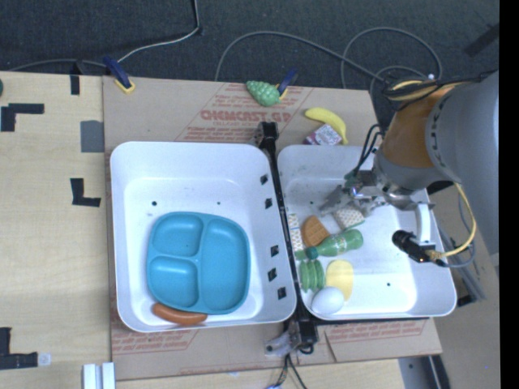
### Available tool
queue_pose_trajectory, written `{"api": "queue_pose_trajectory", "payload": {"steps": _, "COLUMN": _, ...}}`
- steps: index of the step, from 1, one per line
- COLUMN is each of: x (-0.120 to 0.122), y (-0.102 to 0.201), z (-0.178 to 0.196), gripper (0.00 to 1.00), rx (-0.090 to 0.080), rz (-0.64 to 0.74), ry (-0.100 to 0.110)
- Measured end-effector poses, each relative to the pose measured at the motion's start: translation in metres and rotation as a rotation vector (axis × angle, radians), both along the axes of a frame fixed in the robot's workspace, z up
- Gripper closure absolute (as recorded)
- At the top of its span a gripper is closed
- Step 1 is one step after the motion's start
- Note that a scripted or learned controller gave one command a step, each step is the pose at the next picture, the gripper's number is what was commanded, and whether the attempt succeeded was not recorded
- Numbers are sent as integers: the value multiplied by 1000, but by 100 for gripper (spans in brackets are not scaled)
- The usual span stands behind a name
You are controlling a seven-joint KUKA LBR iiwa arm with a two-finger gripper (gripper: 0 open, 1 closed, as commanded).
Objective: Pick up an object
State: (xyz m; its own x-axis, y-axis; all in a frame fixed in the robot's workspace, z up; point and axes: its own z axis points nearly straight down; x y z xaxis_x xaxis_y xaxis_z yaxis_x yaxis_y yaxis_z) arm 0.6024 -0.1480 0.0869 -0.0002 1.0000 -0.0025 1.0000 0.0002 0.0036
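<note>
Hand (350, 194) low in the right bin (405, 298), just above a waffle-like piece (349, 215); finger state impossible to tell. Green bottle (334, 244) lying beside, perhaps untouched.

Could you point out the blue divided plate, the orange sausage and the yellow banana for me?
Blue divided plate (199, 262), camera view, centre ridge.
Orange sausage (179, 315), camera view, its middle.
Yellow banana (328, 121), camera view, mid-curve.

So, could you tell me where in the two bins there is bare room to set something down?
Left bin: bare floor behind the blue plate. Right bin: bare near-right floor. Crowded: its left side, with the green bottle, yellow piece and white egg.
</note>
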Motion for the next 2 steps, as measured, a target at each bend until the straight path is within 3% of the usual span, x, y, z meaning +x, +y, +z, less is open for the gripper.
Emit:
{"api": "queue_pose_trajectory", "payload": {"steps": 1, "x": 0, "y": 0, "z": 10, "gripper": 100, "rx": 0, "rz": 1, "ry": 0}}
{"api": "queue_pose_trajectory", "payload": {"steps": 2, "x": -12, "y": 113, "z": 98, "gripper": 100, "rx": 4, "rz": 4, "ry": 3}}
